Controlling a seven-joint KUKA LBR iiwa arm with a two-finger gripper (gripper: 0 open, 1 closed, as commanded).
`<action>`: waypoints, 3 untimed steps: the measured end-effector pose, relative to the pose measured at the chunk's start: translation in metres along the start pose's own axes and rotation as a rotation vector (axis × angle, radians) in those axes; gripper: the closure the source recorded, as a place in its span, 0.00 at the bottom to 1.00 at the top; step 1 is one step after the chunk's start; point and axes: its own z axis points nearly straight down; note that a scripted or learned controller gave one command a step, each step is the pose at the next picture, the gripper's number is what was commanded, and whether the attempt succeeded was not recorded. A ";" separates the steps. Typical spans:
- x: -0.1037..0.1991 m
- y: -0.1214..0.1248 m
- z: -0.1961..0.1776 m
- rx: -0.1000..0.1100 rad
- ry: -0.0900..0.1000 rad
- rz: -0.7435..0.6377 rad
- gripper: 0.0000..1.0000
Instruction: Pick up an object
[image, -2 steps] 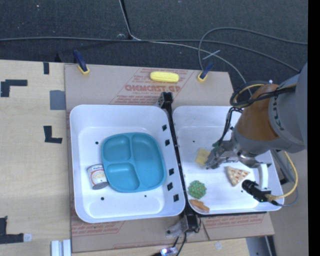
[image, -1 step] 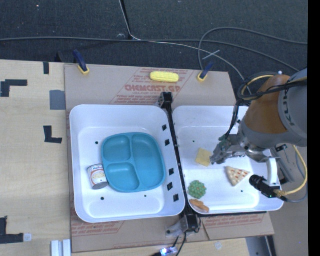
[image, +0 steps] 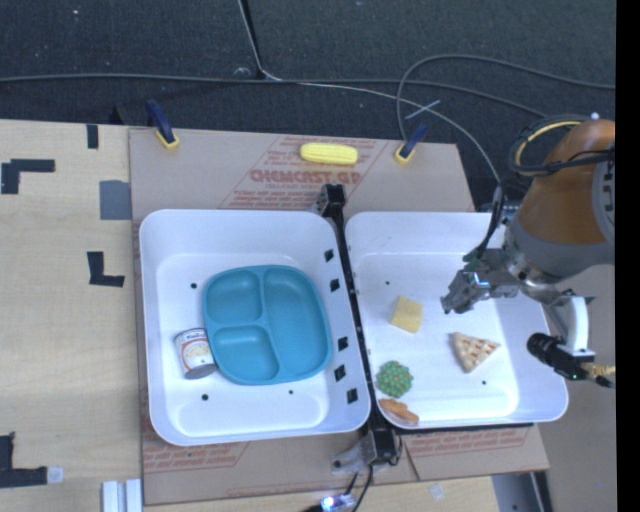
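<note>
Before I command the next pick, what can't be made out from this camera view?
- End effector: dark and small over the right bin; finger state unreadable.
- Can: label too small to read.
- Orange piece: partly hidden by the bin's near rim.
- Arm: cut off at the right.

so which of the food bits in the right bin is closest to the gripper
The pizza slice, just below the gripper. The yellow cheese block lies a bit farther left; the green broccoli and orange carrot sit by the bin's lower-left corner.

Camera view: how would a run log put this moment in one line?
tool over right bin | near cheese block, pizza slice | nothing visibly held
</note>
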 end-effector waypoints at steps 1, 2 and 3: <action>0.000 0.001 -0.016 0.003 0.001 0.000 1.00; 0.044 0.026 -0.016 0.005 0.002 -0.004 1.00; 0.091 0.043 -0.025 0.004 0.003 -0.005 1.00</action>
